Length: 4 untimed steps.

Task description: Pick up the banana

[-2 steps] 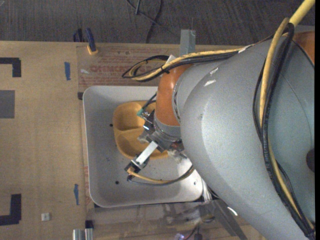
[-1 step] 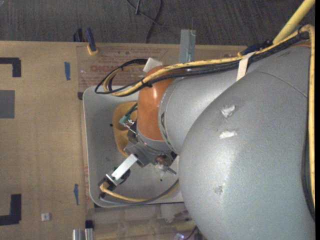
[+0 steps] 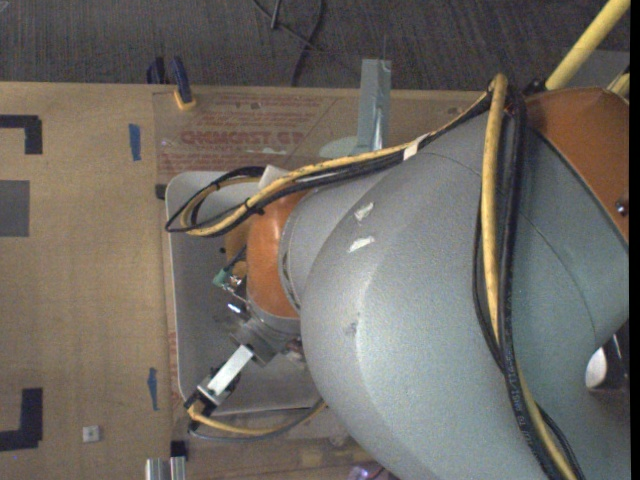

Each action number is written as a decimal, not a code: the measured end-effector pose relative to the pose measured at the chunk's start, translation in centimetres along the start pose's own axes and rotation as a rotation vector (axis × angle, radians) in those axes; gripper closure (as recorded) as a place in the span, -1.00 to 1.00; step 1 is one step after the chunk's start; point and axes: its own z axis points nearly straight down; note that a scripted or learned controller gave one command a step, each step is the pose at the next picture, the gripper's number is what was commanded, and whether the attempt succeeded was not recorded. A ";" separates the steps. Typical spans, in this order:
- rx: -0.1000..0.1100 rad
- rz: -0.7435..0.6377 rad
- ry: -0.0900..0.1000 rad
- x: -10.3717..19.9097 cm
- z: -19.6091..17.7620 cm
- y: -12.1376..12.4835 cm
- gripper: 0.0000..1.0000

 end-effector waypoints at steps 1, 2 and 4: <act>0.036 -0.110 -0.012 -0.4 -4.8 4.1 -1.00; 0.051 -0.125 -0.008 0.4 -5.4 3.3 1.00; 0.004 0.096 -0.009 -4.8 -6.9 3.3 1.00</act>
